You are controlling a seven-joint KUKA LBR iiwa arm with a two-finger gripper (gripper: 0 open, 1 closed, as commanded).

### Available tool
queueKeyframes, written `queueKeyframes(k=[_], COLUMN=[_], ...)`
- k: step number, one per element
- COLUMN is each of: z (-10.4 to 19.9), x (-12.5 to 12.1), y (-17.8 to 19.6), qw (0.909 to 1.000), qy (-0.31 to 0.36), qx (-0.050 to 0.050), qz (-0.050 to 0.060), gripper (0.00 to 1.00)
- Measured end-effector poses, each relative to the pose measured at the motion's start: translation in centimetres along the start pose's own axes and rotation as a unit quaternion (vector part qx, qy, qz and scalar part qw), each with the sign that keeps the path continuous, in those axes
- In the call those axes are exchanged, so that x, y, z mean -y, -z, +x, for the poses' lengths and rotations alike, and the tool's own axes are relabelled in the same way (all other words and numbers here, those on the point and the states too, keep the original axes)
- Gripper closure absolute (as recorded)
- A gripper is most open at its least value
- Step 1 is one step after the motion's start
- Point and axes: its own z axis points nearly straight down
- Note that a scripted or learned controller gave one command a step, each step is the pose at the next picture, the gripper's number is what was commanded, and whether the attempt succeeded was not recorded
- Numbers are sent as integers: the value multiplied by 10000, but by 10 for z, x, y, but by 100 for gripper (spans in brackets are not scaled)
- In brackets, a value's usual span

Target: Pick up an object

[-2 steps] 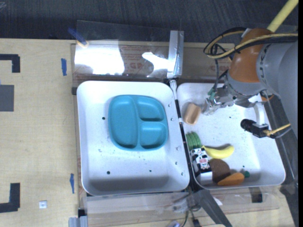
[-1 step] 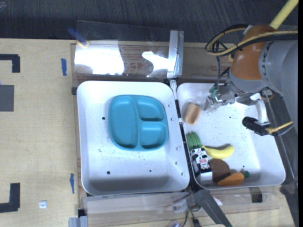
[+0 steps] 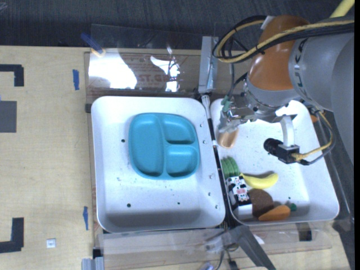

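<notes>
Two shallow white bins sit side by side on a pale wooden bench. The left bin (image 3: 112, 196) holds a smooth teal divided tray (image 3: 164, 145), lying near its far edge, with bare speckled floor around it. In the right bin (image 3: 318, 193), small toy foods crowd the near left corner: a ribbed green vegetable (image 3: 229, 166), a black-and-white cow-print carton (image 3: 238, 189), a curved yellow banana (image 3: 261, 179), a rounded brown piece (image 3: 261, 199) and an orange carrot (image 3: 275, 212). A tan rounded object (image 3: 228, 138) lies by the bin's left wall near the far corner. The grey arm's gripper (image 3: 232, 117) hangs just above that tan object; whether its fingers are spread or closed cannot be told. A black cable fitting (image 3: 279, 148) hangs over the bin's middle. The right half of that bin's floor lies open
</notes>
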Motion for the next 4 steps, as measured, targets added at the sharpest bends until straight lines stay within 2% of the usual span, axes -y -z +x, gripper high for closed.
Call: queueKeyframes(k=[1, 2, 3, 4], z=[-31, -15, -54, -62], x=[22, 81, 29, 4], y=[29, 4, -4, -4], qw=[9892, 9500, 9896, 9912], qy=[1462, 3121, 1435, 1322], qx=[15, -8, 15, 17], qz=[32, 52, 34, 30], gripper=[100, 100, 100, 100])
